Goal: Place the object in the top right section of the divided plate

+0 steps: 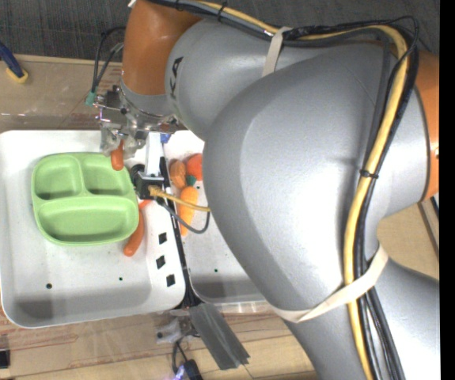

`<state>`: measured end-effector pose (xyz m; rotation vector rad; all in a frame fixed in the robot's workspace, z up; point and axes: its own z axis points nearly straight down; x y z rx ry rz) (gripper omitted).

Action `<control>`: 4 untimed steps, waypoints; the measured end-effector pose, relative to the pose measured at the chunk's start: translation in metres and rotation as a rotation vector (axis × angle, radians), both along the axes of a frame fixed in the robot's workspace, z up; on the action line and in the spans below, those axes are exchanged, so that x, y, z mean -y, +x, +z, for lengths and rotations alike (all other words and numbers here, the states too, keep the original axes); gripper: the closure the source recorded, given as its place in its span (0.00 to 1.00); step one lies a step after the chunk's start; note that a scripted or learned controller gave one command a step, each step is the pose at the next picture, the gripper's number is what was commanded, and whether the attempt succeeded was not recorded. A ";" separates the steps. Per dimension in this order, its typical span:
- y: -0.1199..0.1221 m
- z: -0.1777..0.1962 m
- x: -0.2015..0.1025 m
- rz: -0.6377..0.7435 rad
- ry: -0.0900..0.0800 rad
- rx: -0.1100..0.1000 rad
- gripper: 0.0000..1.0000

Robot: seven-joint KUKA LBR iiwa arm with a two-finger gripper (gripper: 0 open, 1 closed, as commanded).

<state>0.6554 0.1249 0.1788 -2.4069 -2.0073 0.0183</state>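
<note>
**Gripper at the plate's top right edge**

You've got the two-finger gripper over the upper right rim of the light green divided plastic plate in the left white bin. A small orange piece sits just below it, touching the rim; I can't tell whether it's gripped. Another orange sausage-shaped piece lies beside the plate's lower right corner. Centre over the top right section and go low before releasing.

Bin floor left of and below the green divided plate is open. An orange carrot lies against the plate's lower right corner, and the arm covers everything right of the plate.
</note>
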 end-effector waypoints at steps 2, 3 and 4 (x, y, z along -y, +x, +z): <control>0.002 0.087 0.079 -0.169 0.001 0.016 1.00; 0.000 0.011 0.062 0.104 0.002 0.006 1.00; 0.000 0.021 0.061 0.110 0.003 0.004 1.00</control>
